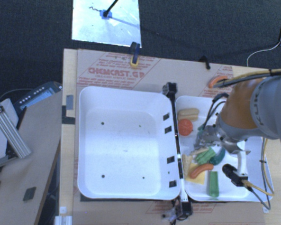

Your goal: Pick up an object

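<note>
Gripper half hidden under wrist (grip impossible to tell); right bin holding tomato, green stick.

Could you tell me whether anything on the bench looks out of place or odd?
One orange item lies on the board behind the right bin, outside it, while the other toys, such as the red ball and green stick, sit inside. Nothing looks spilled or damaged.
</note>
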Robot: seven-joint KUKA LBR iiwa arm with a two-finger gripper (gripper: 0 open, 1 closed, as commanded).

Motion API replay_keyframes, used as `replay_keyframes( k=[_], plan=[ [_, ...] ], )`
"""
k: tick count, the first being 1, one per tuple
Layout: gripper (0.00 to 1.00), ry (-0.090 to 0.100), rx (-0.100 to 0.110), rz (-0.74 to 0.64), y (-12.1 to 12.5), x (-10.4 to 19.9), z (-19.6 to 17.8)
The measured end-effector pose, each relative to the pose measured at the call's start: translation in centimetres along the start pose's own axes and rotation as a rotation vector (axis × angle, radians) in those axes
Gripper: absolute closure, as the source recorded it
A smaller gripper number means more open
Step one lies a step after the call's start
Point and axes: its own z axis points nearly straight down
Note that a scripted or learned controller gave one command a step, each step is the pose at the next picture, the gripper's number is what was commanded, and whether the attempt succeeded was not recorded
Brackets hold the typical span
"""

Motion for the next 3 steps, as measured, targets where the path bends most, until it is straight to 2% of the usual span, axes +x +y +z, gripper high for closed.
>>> replay_keyframes(
  k=[1, 2, 3],
  plan=[
    [1.0, -0.003, -0.016, -0.007, 7.5, 0.6, -3.5],
    [1.0, 0.001, 0.002, 0.0, -1.2, 0.4, 0.1],
    [1.0, 0.001, -0.018, -0.013, 1.7, 7.9, -10.8]
  ],
)
